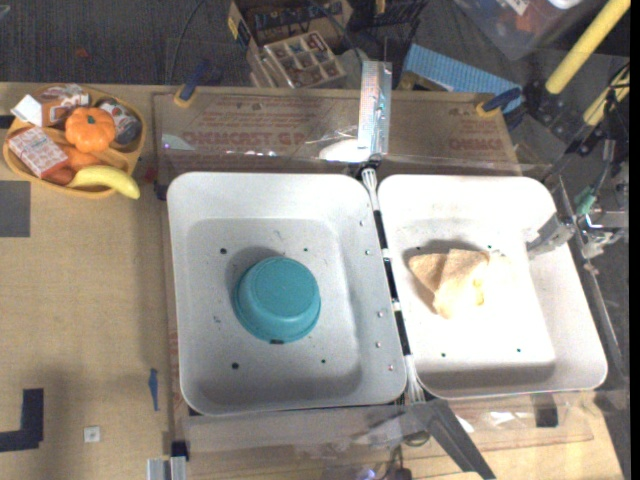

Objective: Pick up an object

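Teal plastic bowl (278, 299), turned upside down, near the middle of the left bin (190, 268), slightly toward its front edge, clear of all four walls. Nothing else touching it.

Tan, crumpled cloth-like piece (450, 276) with a yellowish patch at its right side, lying flat in the right bin (560, 368), left of centre, nearer the wall shared with the left bin than the far right wall. Exact kind of object hard to tell.

Grey metal gripper (572, 226) at the right rim of the right bin, toward the back right corner, well apart from the tan piece and far from the bowl. Nothing seen in its grasp; open or closed, cannot tell from this slant.

On the bench (80, 318), at the back left corner, a shallow basket (20, 158) with an orange toy pumpkin (90, 130), a banana (108, 179) and small boxes. Behind both bins, a clear plastic sheet (270, 128) along the back edge.
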Controlling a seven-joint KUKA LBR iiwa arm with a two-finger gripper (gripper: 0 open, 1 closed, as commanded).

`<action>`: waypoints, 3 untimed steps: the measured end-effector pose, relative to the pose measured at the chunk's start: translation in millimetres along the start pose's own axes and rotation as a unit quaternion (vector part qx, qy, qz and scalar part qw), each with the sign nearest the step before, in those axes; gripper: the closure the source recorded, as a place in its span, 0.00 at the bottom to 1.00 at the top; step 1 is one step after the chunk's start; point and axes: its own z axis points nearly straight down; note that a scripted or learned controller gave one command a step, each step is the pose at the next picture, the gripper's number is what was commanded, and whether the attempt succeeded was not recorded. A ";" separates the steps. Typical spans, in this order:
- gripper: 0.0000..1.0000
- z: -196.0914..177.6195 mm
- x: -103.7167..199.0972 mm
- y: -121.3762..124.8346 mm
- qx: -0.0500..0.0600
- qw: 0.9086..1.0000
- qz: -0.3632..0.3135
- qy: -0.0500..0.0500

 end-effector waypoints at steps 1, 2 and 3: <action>0.00 146.2 29.5 14.0 -0.006 0.996 -0.084 -0.002; 1.00 135.6 27.2 14.2 -0.007 0.997 -0.081 -0.002; 0.00 135.5 27.0 14.1 -0.007 0.997 -0.081 -0.002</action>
